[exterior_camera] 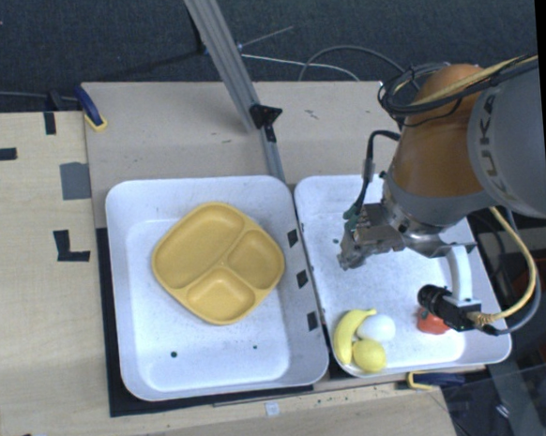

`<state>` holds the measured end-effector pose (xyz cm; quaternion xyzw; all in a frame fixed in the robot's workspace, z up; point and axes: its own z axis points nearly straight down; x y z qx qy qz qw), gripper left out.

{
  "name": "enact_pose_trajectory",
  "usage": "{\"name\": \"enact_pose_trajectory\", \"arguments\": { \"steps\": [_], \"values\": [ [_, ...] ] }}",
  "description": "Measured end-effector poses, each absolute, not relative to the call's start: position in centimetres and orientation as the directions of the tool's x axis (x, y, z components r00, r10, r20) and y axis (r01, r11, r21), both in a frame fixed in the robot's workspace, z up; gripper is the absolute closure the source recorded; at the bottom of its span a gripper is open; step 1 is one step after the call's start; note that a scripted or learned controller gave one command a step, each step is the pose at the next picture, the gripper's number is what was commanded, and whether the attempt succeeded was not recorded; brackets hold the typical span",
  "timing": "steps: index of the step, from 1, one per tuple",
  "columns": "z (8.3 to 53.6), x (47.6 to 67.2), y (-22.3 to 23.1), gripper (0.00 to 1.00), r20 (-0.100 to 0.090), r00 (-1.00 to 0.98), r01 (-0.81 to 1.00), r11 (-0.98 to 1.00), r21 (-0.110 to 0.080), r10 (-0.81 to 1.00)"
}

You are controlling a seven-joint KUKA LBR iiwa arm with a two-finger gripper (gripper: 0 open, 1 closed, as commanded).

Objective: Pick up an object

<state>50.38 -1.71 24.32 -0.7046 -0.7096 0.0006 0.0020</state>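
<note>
My gripper (353, 250) hangs over the middle of the right bin (319, 204), above bare white floor, with nothing seen in its grasp. At that bin's front left corner lie a yellow banana (349, 328), a white egg-shaped ball (380, 328) and a yellow lemon (368, 353), all touching one another. A small red-orange object (430, 323) lies near the bin's front right, partly hidden by the robot's hardware. The gripper stands well behind these things, apart from each.
The left bin (131, 270) holds a yellow divided plate (218, 262), tilted across its middle. A grey metal pole (233, 70) slants down from the top to the ridge between the bins. The arm's grey and orange body (456, 151) covers the right bin's far right.
</note>
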Motion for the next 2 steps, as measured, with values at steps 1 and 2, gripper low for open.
{"name": "enact_pose_trajectory", "arguments": {
  "steps": [1, 2],
  "values": [
    [24.4, 49.5, 4.5, 1.00, 0.002, -0.009, 1.000, 0.009, -0.003, 1.000],
    [23.3, 49.8, 9.1, 1.00, 0.000, -0.006, 1.000, 0.006, -0.004, 1.000]
  ]
}}
